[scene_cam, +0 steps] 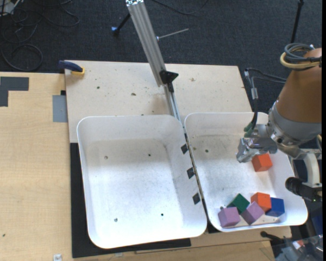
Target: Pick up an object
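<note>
An orange block (262, 161) sits in the right bin (217, 132), just under and a little to the right of the end effector (249, 150). It looks like a small cube with flat sides and bright orange color, and it is a bit tilted. It is touching or nearly touching the end effector's metal tip, but I cannot see it held, and I cannot tell if the end effector is clenched or released. To do this step well, I think the end effector should sit right over the middle of the block, squeeze its flat sides, and then lift straight up slowly so the block does not slip out. Farther from the end effector, down toward the near edge of the bin, there is a small pile: a green block (240, 202), another orange block (261, 200), a blue block (276, 206), and two purple blocks (229, 216). They are well apart from the end effector. The left bin (98, 140) lies far off to the other side, past the bins' shared wall. Both bins rest on the table (27, 162).
</note>
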